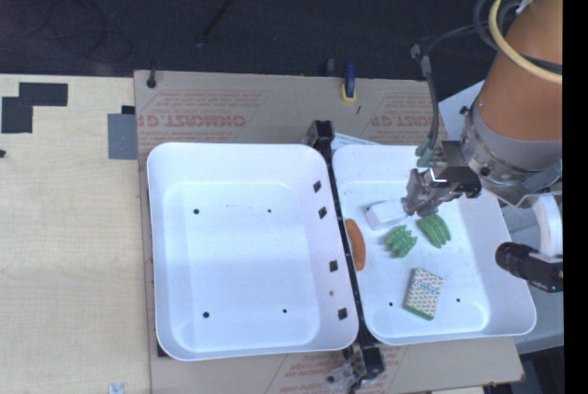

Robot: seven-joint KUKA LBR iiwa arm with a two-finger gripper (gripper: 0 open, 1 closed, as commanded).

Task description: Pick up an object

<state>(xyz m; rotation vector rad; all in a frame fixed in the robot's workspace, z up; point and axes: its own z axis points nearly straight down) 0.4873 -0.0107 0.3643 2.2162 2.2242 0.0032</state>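
My gripper (416, 199) hangs over the middle of the right bin (478, 320), just right of a small white block (383, 215). Two green leafy pieces lie below it: one (401, 242) left, one (435, 230) right. An orange oval thing (356, 243) rests against the bin's left wall. A green-and-white patterned block (424, 293) lies nearer the front. Nothing shows between the fingers.
The left bin (175, 172) sits beside the right one, with a black divider strip (333, 236) between them. Both stand on a cardboard sheet (230, 107). The arm's orange band and grey wrist (524, 98) loom over the right bin's far right side.
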